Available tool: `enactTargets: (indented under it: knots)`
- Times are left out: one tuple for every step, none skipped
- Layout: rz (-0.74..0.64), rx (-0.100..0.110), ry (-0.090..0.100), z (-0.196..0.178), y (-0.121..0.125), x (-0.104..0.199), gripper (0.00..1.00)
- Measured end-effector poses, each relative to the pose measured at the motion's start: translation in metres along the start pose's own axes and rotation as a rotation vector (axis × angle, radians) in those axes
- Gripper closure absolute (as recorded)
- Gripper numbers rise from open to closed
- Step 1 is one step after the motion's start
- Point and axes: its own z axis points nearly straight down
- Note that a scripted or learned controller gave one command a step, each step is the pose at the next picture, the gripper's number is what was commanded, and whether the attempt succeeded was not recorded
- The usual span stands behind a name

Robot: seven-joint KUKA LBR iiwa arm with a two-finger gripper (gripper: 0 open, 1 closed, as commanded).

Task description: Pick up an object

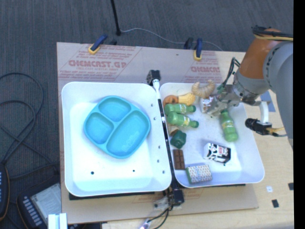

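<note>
The green bottle (pixel 229 128) is lying near the right bin's (pixel 248 178) right edge, long axis running toward the near edge. The gripper (pixel 220 105) is hovering just beyond its cap end; its finger state I cannot tell.

Grey arm (pixel 281 75), orange band, seemingly black cables.

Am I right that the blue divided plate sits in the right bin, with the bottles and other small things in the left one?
No, you have the bins swapped. The camera view shows the blue divided plate in the left bin, and the bottles and other small things in the right bin.
</note>
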Motion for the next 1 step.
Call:
enactTargets:
  knots:
    - [0.014,-0.035,-0.027,-0.0908,-0.0394,0.0431,1.00]
